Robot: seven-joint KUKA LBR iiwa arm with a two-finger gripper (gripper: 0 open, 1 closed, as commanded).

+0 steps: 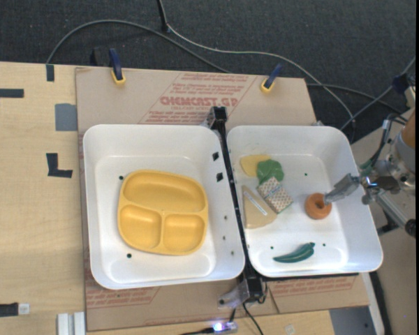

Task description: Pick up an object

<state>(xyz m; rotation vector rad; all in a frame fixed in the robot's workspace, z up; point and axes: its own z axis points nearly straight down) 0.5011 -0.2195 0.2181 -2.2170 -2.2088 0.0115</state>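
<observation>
From my feed, the left bin (98,187) holds a yellow sectioned tray (163,211); the right bin (335,142) has a small pile of food toys (265,187), a dark green pepper (294,253) lying long-ways, tip pointing right and slightly up, near the front wall. An orange donut-like ring (318,206) lies flat toward the right wall, and the hand (343,187) is touching or right beside it, can't tell if it's spread or closed.

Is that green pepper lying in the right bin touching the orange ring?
Apart. The camera view shows bare white bin floor between the green pepper, near the front wall, and the orange ring further back.
</observation>
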